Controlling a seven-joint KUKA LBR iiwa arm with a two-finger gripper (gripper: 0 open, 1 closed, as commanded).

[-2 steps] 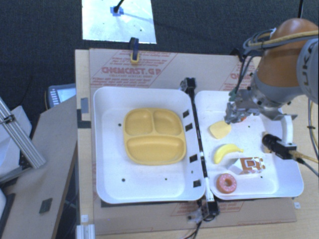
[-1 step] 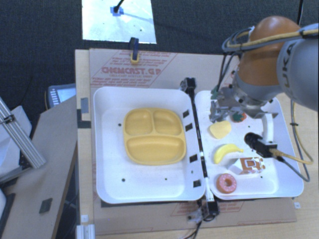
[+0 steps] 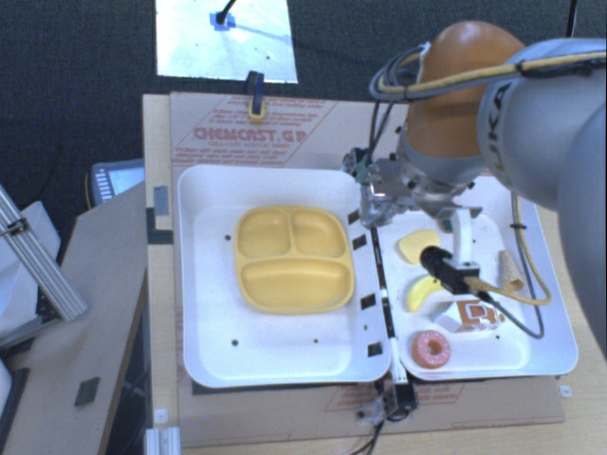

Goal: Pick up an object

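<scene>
right now my gripper [image 3: 375,202] hangs over the right bin [image 3: 548,347], at the corner farthest from the camera, close to the wall it shares with the left bin [image 3: 204,349]. whether it stands wide or narrow i cannot tell, since my own wrist covers it. the things to pick all lie on the camera's side of me in the right bin. a pale yellow disc [image 3: 415,246] is nearest. past it lie a yellow banana [image 3: 420,297], an orange and white carton [image 3: 476,317] and a tan cone [image 3: 511,271]. a pink donut [image 3: 432,349] lies farthest. across the wall, a yellow divided plate [image 3: 289,259] sits in the left bin.
</scene>
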